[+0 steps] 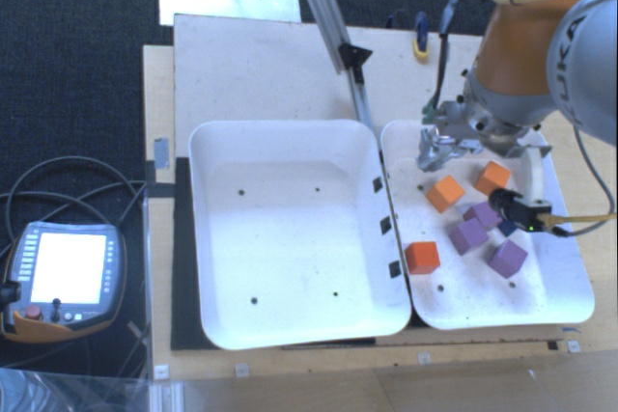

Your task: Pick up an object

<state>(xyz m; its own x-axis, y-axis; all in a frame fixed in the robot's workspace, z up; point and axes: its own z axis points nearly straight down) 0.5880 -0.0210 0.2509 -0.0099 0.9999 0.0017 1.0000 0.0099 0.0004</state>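
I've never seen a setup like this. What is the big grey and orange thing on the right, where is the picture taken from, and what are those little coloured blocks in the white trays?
The picture comes from one camera fixed above the bench, looking down at a slant. The grey and orange shape is a robot arm reaching in from the right. At its end is a metal pincer, its tool for picking things up; here it hangs over the right bin, near the back. I can see no block between its fingers.

Two shallow white bins sit side by side. In the right one lie small blocks: three orange blocks and three purple blocks. The left bin shows a white floor with small dark dots. The screened device at far left looks like the arm's handheld controller.
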